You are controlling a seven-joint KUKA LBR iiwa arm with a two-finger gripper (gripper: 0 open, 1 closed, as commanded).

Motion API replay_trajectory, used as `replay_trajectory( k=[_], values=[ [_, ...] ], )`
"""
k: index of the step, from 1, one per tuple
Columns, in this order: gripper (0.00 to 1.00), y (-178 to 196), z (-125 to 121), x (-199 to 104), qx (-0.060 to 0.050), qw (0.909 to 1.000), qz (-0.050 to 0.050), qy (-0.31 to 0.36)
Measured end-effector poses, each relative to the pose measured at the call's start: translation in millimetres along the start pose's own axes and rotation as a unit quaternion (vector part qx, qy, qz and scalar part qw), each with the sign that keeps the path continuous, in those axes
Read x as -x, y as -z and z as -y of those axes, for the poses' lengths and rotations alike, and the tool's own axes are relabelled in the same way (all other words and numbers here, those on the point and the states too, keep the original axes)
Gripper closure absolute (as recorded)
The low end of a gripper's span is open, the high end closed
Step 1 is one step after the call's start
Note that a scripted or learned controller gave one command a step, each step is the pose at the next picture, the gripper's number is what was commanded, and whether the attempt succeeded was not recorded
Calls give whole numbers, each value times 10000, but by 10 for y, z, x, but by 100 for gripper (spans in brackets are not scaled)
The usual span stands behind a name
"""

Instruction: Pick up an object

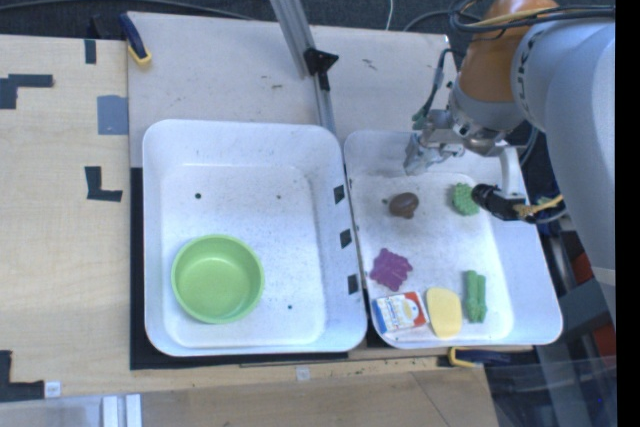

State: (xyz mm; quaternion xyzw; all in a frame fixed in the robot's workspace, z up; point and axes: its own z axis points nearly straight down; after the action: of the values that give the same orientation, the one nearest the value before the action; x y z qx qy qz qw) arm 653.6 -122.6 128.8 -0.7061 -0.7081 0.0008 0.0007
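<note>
— Which piece is nearest the claw [424,153]?

— The brown lump [404,205], just below it in the right bin [520,300]. It looks small, light and rounded; I'd pinch it across the middle so it can't roll.

— Is the claw spread?

— I cannot tell. It hangs over the bin's far edge, and I see nothing between its tips.

Bright, even light from above me.
Two shallow white plastic bins [245,140] glare slightly; shadows soft; focus mildly soft throughout.
</note>
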Motion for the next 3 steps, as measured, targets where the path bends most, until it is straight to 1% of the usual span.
replay_trajectory(
  k=[1,2,3],
  values=[
    [100,474,-97,7,33,10000,2,-6],
    [100,932,-177,15,34,10000,3,-5],
    [100,1303,-186,10,29,10000,2,-5]
  ],
)
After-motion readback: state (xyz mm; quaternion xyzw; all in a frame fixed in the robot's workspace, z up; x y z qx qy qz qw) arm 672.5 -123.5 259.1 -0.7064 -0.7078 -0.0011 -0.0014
